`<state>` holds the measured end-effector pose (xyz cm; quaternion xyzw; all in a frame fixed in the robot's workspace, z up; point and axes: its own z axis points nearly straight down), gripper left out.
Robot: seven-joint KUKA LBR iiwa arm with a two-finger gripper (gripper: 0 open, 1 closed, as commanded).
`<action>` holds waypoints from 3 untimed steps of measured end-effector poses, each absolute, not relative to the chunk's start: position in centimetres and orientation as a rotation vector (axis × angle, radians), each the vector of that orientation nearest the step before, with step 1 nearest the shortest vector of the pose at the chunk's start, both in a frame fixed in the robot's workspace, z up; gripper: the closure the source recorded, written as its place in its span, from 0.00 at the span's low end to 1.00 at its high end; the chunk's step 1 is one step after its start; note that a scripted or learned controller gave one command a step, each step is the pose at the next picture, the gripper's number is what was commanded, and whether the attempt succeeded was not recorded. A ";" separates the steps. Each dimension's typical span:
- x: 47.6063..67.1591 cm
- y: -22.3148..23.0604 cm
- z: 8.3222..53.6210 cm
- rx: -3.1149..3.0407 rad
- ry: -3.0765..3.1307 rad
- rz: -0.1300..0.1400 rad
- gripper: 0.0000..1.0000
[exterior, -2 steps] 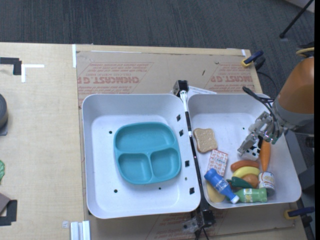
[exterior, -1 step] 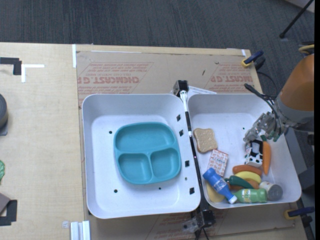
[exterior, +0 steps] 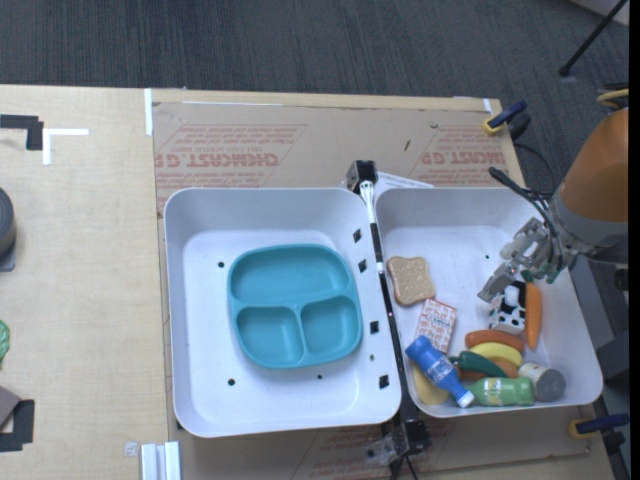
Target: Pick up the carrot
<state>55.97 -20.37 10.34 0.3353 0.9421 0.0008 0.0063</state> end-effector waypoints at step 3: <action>49.8 -17.2 10.3 0.517 3.085 0.003 0.00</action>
